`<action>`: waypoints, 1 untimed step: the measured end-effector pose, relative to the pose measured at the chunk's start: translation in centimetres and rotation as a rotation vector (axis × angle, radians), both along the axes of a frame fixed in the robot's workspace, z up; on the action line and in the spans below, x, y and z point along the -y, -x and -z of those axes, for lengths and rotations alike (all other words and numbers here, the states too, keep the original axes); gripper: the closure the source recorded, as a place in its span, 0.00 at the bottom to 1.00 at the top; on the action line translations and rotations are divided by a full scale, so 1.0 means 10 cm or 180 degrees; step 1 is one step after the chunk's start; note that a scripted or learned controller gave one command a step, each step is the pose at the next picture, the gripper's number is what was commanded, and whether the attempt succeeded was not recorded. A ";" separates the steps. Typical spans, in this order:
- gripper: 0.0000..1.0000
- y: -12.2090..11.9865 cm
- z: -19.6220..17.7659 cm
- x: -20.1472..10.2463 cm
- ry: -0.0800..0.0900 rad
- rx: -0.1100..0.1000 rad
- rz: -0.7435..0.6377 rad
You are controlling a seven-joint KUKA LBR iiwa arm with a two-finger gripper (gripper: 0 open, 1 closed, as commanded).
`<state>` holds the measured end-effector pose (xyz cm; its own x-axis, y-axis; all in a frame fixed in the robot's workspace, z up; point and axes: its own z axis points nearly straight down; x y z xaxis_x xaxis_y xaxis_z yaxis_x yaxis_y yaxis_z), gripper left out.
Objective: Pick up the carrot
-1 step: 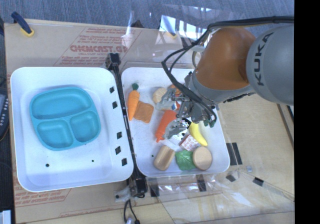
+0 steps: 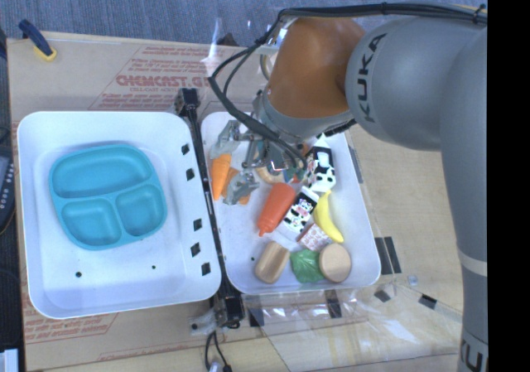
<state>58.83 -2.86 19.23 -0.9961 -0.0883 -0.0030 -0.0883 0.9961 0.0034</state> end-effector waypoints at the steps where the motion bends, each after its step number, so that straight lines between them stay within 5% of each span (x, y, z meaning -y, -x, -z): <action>1: 0.00 -0.43 1.00 0.83 0.0019 0.0005 0.0273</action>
